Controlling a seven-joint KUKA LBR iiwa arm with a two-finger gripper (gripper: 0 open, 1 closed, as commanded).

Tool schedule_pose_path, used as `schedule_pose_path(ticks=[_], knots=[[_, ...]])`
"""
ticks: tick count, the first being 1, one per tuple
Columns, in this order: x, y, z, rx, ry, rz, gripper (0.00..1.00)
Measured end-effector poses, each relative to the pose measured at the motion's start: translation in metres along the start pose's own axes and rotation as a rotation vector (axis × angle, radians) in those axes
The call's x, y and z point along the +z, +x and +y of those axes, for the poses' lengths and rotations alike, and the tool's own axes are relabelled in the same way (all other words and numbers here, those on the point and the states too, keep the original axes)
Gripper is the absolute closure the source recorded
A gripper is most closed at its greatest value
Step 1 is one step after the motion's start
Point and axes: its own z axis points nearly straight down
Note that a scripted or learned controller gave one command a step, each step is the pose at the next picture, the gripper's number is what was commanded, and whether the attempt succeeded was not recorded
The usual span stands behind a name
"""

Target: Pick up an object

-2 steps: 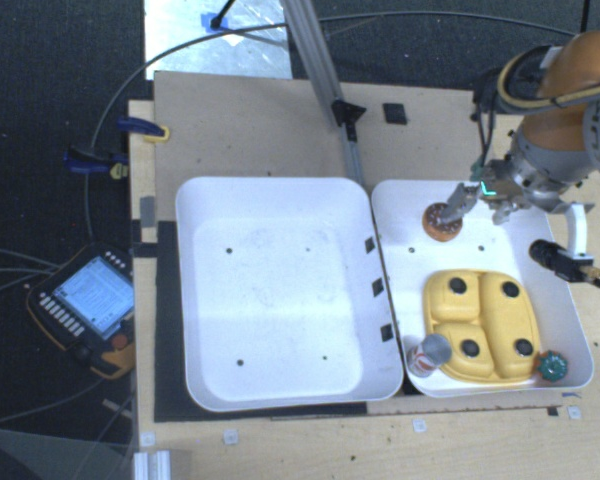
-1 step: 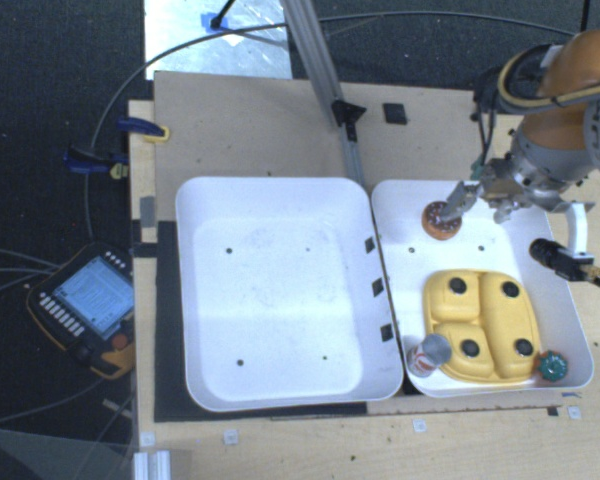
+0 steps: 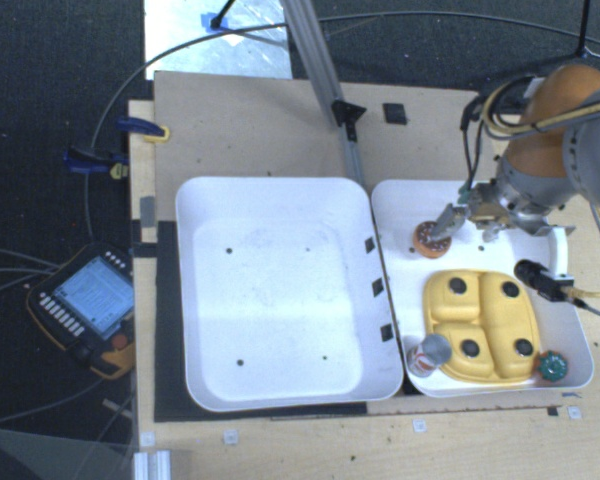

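Brown knob point(image 3: 432, 239), small and roundish with an orange-tan rim and a darker middle, sits on the smooth floor of the right bin point(image 3: 400, 203), just beyond the far left corner of the yellow moulded block point(image 3: 485, 320) and apart from it. It looks squat and near circular from above. It is too small to show a long axis or any pointing direction.

The yellow block is glossy plastic, made of four rounded, pillow-like lobes. Each lobe has a black dot set into its top. The block is slightly longer from side to side than from front to back, and it lies a little skewed against the bin's walls.

The gripper point(image 3: 448, 218) hangs beyond the block's far left corner, slanting down and leftward with its tip right at the knob. Whether it is open or closed cannot be made out, and nothing is clearly held.

A small grey-capped piece point(image 3: 429, 352) with a reddish base lies against the block's near left corner. A teal bead-like ball point(image 3: 552, 368) lies at its near right corner. Left of the block, past the shared rims, is the left bin point(image 3: 270, 288), matte white with rounded corners.
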Motion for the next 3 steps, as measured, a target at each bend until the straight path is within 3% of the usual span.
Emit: schedule_pose_path(ticks=[1, 2, 3], knots=[[0.032, 0.0, 0.002, -0.001, -0.006, 0.0, 0.0], [0.023, 0.0, 0.002, -0.002, -0.007, 0.0, 1.0], [-0.028, 0.01, 0.002, -0.004, -0.008, 0.001, 1.0]])
